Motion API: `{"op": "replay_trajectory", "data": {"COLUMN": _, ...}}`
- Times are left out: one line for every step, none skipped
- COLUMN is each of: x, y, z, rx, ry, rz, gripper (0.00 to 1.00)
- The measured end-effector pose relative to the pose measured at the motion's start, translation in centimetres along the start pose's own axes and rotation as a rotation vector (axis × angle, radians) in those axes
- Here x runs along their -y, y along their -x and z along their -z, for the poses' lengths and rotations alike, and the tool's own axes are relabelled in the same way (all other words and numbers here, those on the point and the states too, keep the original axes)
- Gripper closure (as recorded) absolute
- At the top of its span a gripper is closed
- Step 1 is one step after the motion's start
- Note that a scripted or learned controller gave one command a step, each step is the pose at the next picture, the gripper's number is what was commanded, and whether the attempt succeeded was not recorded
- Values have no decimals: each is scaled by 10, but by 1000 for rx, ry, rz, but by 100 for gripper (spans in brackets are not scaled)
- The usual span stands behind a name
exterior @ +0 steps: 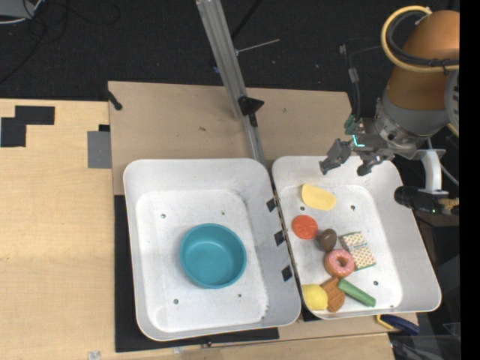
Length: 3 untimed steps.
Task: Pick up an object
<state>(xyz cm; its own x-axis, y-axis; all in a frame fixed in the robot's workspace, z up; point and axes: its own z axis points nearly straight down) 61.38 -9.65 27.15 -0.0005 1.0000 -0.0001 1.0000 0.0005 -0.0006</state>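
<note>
Two shallow white plastic bins with rounded corners sit side by side on the bench. The left bin (150, 201) holds one smooth teal bowl (213, 255), round and upright, near its centre. The right bin (409, 231) holds a cluster of small toy foods: a flat yellow wedge-like piece (319, 197) toward the far end, a round orange-red piece (304, 226) just below it, a dark brown egg-shaped piece (326, 239) beside that, a pink-iced doughnut (340, 262) with a clear hole, a checked waffle-textured wafer (358, 251) touching the doughnut's right side, a green stick-shaped piece (355, 292), a yellow lemon-like piece (315, 297) and a brown piece (334, 296) at the near edge. The gripper (349, 162) hovers above the far rim of the right bin, its two dark fingers (332, 160) spread apart with nothing between them. A slanted aluminium rail (225, 55) runs down toward the gap between the bins
</note>
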Motion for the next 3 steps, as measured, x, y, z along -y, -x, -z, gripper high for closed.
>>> {"op": "replay_trajectory", "data": {"x": 0, "y": 0, "z": 0, "rx": 0, "ry": 0, "rz": 0, "gripper": 0}}
{"op": "replay_trajectory", "data": {"x": 2, "y": 3, "z": -43, "rx": 0, "ry": -4, "rz": 0, "gripper": 0}}
{"op": "replay_trajectory", "data": {"x": 2, "y": 0, "z": -106, "rx": -1, "ry": -6, "rz": 0, "gripper": 0}}
